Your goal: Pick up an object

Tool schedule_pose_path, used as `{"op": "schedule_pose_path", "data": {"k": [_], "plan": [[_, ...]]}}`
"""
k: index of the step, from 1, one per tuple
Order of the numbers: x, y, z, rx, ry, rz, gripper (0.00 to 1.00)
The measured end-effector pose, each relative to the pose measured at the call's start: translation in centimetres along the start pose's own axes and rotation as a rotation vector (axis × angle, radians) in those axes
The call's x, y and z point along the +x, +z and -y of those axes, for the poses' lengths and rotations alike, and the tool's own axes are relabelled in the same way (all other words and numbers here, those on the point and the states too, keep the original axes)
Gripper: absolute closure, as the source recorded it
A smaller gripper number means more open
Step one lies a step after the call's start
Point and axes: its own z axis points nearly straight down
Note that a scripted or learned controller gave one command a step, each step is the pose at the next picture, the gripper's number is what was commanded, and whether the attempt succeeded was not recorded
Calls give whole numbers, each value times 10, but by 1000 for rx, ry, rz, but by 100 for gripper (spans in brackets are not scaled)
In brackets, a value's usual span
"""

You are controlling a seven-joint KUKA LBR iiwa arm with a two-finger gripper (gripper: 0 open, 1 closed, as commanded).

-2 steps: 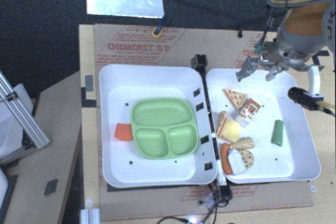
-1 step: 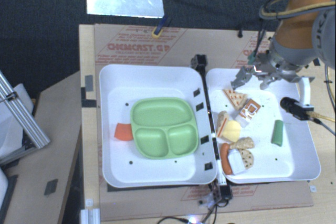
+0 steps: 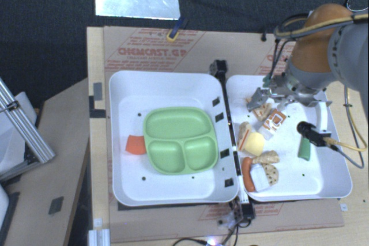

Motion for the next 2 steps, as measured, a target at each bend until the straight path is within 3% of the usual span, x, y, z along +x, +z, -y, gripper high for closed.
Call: {"op": "schedule_pose_path", "data": {"k": [1, 2], "plan": [[1, 40, 3, -9, -1, 3, 0], [1, 54, 1, -10, -1, 1, 0]]}}
